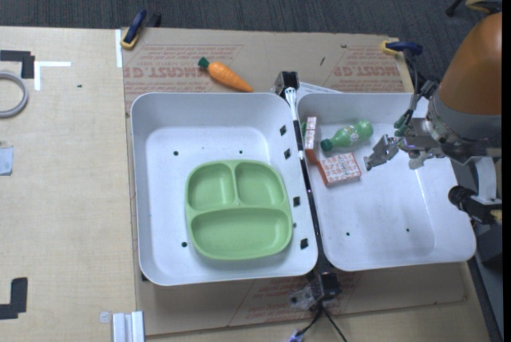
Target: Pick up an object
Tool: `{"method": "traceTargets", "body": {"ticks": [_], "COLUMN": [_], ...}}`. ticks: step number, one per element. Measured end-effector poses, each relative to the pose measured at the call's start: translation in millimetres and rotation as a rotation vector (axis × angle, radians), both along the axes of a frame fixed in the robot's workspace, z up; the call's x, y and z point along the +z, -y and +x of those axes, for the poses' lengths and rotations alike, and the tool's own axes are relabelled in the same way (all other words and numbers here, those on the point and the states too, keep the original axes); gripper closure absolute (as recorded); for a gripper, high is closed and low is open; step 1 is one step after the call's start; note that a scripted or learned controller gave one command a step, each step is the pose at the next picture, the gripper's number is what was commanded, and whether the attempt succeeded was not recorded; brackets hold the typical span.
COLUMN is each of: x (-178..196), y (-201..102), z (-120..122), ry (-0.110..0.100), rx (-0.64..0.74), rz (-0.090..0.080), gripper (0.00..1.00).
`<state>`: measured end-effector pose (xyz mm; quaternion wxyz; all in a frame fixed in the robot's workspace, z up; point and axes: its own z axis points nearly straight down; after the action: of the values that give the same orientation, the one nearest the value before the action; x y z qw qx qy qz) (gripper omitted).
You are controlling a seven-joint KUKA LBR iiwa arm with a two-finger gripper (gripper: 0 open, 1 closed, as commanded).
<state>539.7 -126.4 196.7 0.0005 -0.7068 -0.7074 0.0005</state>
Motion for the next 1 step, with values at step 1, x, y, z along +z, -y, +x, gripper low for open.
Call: {"method": "traceTargets", "body": {"ticks": [1], "x": [-101.4], "y": [-24.0], "z": [34.2], "ry": [0.005], "rx": [-0.159], "rz": [0.001], "gripper": [0.0]}}
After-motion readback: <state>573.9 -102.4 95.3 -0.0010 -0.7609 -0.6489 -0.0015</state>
